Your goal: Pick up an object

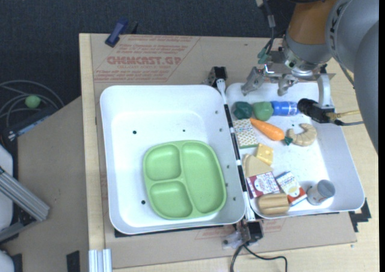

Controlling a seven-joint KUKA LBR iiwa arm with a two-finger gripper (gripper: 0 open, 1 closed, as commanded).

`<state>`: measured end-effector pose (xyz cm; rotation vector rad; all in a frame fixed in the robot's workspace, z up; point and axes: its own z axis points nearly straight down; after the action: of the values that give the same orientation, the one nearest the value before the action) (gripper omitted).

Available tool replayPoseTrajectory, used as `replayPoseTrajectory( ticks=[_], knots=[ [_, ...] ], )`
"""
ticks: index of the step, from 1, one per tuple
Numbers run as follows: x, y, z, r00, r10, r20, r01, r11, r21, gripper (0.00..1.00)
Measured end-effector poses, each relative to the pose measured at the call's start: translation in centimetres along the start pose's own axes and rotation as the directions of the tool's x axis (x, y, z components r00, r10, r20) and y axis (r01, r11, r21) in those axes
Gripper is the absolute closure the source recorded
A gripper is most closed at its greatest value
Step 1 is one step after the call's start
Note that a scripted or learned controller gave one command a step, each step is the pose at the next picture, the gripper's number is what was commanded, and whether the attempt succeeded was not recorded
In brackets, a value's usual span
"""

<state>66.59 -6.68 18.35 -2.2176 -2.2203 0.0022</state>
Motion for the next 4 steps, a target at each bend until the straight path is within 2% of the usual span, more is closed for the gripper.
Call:
replayPoseTrajectory(
  ticks=[1, 2, 3, 4],
  knots=[
    [-0.3, -4.7, -4.6, 1.000, 0.001, 0.002, -0.001, 1.000, -0.004, 0.00],
    [-1.8, -1.1, -0.1, 1.000, 0.002, 0.002, -0.002, 1.000, -0.004, 0.00],
    [1.2, -0.1, -0.1, 1.000, 0.000, 0.001, 0.000, 1.000, -0.006, 0.00],
    [-6.9, -4.0, -6.7, 1.000, 0.003, 0.005, -0.003, 1.000, -0.007, 0.00]
  ],
)
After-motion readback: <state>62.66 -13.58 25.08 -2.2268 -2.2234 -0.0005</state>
